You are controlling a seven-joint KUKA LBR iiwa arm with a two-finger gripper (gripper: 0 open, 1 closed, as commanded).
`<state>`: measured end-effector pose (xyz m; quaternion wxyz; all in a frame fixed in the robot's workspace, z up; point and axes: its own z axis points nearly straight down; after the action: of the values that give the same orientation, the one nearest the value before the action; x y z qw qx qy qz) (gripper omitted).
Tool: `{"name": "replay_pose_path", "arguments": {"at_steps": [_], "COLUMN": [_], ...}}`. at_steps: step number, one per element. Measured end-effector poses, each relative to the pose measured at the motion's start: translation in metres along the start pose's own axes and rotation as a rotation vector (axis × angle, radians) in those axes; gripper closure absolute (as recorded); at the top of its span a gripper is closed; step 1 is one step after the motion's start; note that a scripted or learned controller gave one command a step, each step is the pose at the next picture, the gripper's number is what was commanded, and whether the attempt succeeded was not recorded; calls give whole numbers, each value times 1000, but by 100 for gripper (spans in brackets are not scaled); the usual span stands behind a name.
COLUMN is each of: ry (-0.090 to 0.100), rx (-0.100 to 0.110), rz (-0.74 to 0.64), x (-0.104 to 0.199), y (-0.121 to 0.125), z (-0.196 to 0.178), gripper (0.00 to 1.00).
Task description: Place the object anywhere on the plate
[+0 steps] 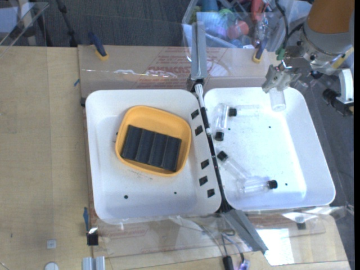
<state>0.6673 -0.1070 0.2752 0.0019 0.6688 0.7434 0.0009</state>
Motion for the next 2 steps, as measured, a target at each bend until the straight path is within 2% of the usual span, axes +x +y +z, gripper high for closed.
{"name": "replay_pose_path", "arguments": {"at_steps": [1, 2], "ry": [4, 4], "rx": [7, 4], "rz": [-310, -369], "x": [47, 67], "y": [3, 6], "z": [90, 90], "gripper": [100, 100]}}
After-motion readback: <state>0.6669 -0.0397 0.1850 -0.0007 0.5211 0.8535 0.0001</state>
